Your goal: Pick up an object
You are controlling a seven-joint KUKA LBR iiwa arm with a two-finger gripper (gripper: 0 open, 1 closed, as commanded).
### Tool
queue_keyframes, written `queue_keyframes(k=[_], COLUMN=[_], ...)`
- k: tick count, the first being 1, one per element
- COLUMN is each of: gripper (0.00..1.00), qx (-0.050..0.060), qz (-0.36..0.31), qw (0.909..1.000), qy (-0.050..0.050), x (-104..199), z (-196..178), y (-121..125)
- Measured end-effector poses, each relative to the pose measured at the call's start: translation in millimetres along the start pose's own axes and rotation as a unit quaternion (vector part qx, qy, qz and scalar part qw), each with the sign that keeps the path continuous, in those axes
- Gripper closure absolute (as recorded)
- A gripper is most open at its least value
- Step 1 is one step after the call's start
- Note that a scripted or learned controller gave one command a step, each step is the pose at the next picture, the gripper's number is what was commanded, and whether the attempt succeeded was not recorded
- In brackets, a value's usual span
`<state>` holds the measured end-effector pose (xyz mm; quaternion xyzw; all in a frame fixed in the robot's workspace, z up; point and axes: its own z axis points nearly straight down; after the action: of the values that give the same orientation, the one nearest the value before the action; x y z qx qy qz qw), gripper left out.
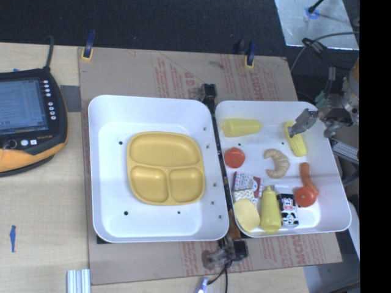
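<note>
On a wooden worktop (49,224) two shallow white bins sit side by side. The left bin (110,212) holds a yellow divided plate (165,166). The right bin (330,218) holds a scatter of toy food. The robot's hand (303,124) reaches in from the right and sits at the bin's upper right corner, directly over the top end of a small yellow corn cob (297,141). That cob is the nearest thing to it by far. The cob's long axis runs from upper left to lower right, roughly along the bin's right wall, and most of its length lies just below the hand. Whether the hand is wide or narrow cannot be told; its dark tip is too small and blurred. A croissant (277,162) lies to the lower left of the cob, apart from it. A yellow lemon-like piece (241,127) sits well to the left, and a red tomato (234,157) below that. My judgement is that the corn cob is the likely target.
</note>
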<state>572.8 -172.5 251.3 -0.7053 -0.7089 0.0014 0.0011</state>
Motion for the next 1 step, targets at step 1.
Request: queue_keyframes(k=[1], gripper=[0.00], qx=[0.001], qz=[0.000], qw=[1.0000], qy=[-0.001], x=[-32.1], z=[89.2], y=[25.2])
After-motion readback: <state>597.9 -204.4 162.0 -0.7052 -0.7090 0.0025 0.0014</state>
